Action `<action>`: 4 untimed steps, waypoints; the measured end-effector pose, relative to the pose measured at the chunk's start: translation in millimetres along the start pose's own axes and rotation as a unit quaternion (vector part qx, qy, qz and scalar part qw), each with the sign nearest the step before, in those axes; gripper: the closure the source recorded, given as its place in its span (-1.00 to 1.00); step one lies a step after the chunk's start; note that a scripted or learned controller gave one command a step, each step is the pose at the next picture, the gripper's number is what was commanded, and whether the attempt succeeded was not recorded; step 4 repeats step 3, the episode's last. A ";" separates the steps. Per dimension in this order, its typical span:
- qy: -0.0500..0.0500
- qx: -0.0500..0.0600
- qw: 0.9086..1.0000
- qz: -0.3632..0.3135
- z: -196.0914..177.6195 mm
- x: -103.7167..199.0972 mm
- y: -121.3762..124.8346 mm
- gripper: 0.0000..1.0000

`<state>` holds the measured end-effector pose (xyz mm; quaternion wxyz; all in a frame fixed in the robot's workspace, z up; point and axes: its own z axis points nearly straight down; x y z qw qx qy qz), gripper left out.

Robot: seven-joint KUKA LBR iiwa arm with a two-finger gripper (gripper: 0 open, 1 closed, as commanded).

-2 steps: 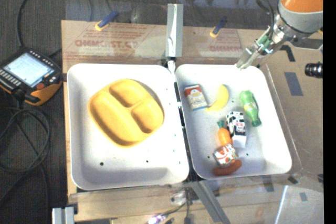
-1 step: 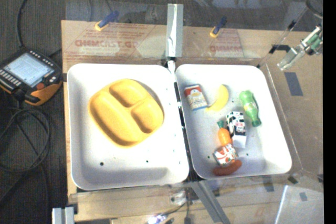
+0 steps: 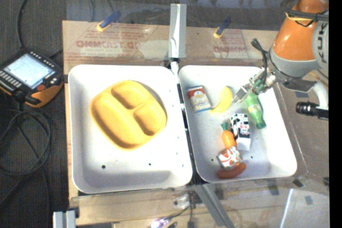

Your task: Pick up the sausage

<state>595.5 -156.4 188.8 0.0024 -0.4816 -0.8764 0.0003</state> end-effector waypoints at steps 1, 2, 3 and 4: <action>-0.001 0.001 1.000 -0.010 -5.7 39.1 -17.4 1.00; -0.003 0.000 1.000 -0.021 -99.8 -12.5 -93.8 1.00; 0.000 0.000 1.000 0.031 -7.6 49.1 -88.5 1.00; 0.000 0.000 1.000 0.031 -7.6 49.1 -88.5 1.00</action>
